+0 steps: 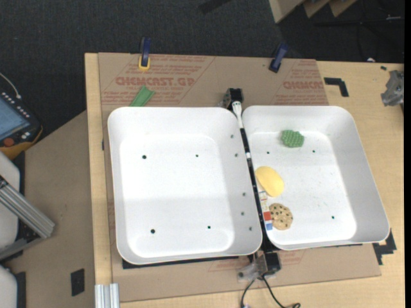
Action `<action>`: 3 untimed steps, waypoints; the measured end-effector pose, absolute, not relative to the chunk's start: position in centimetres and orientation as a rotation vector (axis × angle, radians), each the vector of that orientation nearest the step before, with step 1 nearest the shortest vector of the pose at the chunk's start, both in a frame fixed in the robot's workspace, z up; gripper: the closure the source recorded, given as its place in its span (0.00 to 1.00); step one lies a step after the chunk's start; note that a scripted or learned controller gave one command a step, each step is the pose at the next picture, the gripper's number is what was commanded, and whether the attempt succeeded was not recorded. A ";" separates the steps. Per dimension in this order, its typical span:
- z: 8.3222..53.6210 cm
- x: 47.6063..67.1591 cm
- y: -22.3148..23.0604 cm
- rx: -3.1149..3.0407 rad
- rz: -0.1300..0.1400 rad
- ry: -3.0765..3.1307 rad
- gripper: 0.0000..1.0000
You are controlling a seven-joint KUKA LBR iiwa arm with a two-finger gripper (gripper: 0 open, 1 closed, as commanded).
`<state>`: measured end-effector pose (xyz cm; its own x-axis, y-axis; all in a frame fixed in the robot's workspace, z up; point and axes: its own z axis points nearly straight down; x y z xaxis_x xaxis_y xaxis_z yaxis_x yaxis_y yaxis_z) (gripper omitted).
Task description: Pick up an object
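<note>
Cookie (280,216) lay nearest in right bin (359,172), lemon (270,180) just beyond, both beside divider; green piece (292,138) farther back, apart, easiest pick. Gripper state: cannot tell.

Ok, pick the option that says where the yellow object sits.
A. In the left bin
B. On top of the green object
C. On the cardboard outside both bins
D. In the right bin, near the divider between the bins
D: the yellow object lies in the right bin, close to its left wall, between the green object and the cookie.
</note>
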<state>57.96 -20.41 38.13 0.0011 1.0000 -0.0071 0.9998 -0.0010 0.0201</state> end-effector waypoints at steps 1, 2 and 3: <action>30.1 59.0 -18.8 2.224 -0.004 2.227 1.00; 40.9 50.2 -20.8 2.218 0.007 2.206 1.00; 29.3 51.0 -21.2 2.230 -0.007 2.227 1.00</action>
<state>50.98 -21.22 29.27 0.0015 1.0000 0.0034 0.9999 -0.0014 -0.0101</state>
